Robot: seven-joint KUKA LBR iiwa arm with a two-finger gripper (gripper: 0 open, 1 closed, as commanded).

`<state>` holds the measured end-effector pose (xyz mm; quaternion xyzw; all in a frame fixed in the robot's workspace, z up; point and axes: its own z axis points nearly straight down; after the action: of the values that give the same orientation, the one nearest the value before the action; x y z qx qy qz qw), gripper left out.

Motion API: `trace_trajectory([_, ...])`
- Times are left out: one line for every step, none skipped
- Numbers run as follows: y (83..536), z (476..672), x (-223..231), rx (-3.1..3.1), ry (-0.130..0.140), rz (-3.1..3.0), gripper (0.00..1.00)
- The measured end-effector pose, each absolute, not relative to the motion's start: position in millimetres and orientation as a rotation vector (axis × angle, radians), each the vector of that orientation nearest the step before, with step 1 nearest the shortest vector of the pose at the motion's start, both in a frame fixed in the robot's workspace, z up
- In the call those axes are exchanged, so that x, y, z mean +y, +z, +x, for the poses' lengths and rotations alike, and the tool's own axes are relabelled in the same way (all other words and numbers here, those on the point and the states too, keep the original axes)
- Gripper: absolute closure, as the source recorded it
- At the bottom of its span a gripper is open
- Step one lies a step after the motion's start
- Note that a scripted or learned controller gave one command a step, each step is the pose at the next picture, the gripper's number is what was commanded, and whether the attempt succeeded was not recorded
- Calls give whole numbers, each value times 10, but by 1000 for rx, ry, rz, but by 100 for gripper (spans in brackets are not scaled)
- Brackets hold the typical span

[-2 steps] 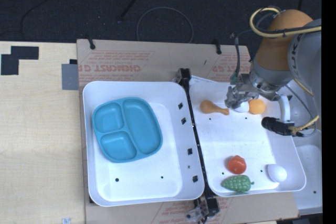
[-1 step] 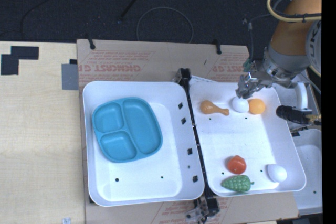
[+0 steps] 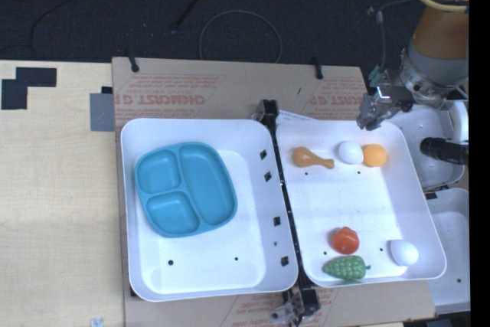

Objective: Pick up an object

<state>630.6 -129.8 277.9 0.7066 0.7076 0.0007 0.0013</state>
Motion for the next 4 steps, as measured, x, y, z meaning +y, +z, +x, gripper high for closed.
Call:
trace_trajectory([2607, 6138, -858, 2229, -3, 2222, 100])
trace_trajectory([2488, 5836, -460, 2228, -5, 2223, 100])
trace_trajectory([2405, 5718, -3, 2229, -4, 2221, 100])
trace_trajectory([2273, 5420, 487, 2230, -7, 2222, 100])
